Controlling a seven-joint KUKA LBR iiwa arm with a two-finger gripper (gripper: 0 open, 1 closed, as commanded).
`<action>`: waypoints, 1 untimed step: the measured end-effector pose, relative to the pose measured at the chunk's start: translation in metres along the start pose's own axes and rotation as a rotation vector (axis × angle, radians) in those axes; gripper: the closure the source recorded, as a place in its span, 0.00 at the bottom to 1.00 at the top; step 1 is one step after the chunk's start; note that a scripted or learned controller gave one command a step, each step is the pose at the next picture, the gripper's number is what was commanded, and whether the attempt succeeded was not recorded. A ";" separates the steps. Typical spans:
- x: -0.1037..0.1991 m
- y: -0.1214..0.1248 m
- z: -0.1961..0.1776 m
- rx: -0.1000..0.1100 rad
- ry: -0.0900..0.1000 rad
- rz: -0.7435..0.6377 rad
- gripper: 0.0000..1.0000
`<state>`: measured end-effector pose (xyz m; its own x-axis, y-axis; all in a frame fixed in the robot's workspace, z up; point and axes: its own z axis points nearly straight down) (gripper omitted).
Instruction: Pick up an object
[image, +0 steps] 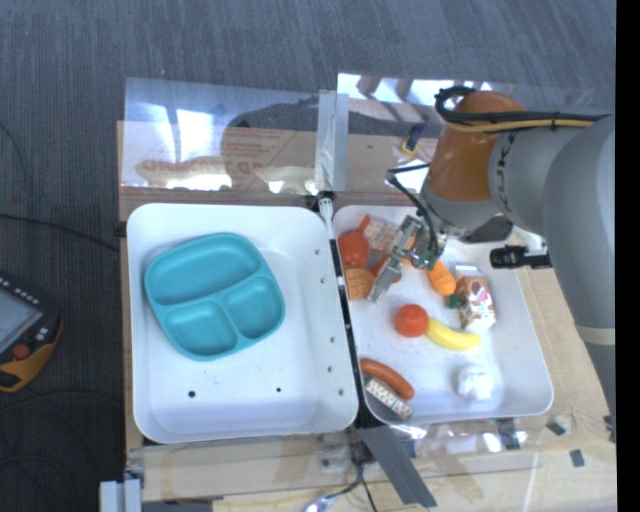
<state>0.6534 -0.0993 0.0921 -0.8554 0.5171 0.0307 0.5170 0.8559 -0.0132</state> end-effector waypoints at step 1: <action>0.022 -0.057 0.003 -0.015 -0.042 -0.045 0.00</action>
<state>0.6045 -0.1367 0.0905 -0.8782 0.4781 -0.0112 0.4781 0.8783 0.0022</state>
